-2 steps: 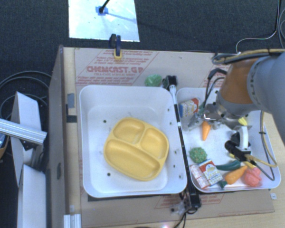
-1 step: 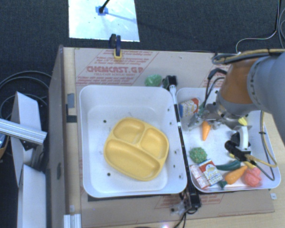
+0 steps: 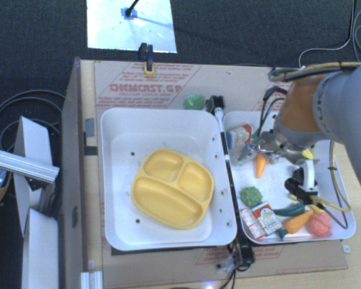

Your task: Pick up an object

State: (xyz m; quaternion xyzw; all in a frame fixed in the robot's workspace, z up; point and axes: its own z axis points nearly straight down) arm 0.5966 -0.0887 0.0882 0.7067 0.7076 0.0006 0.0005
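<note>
Item: small orange carrot (image 3: 260, 165), toy food by its look, lying in the right bin (image 3: 340, 188) near the bin's upper left part, thick end up, tip pointing down the view.

Claw (image 3: 263, 150): directly over the carrot's upper end, at the end of the grey arm (image 3: 337, 104) with its orange band. Grey metal parts crowd the spot; how far it stands open, and whether it has the carrot, cannot be told.

Handling, judged: light, stiff moulded plastic, smooth and tapered, so likely to slip toward the thin tip. Best taken across the thick upper half, where the sides run closest to parallel.

Neighbours in the right bin: a white packet (image 3: 239, 135) with blue and red print just left of the claw; a green knobbly piece (image 3: 251, 195) below the carrot; a red-and-white carton (image 3: 262, 217) at the lower left; a second, larger carrot (image 3: 296, 221) with a green pod (image 3: 290, 210) beside it; a pink piece (image 3: 319, 223) at the lower right.

Left bin (image 3: 117, 161): a yellow divided tray (image 3: 172, 188).

Writing: the cardboard (image 3: 168, 80) under the bins on the worktop reads "CHEMCAST GP" in red; smaller lines are illegible. Print on the packet and carton is too small to read.
</note>
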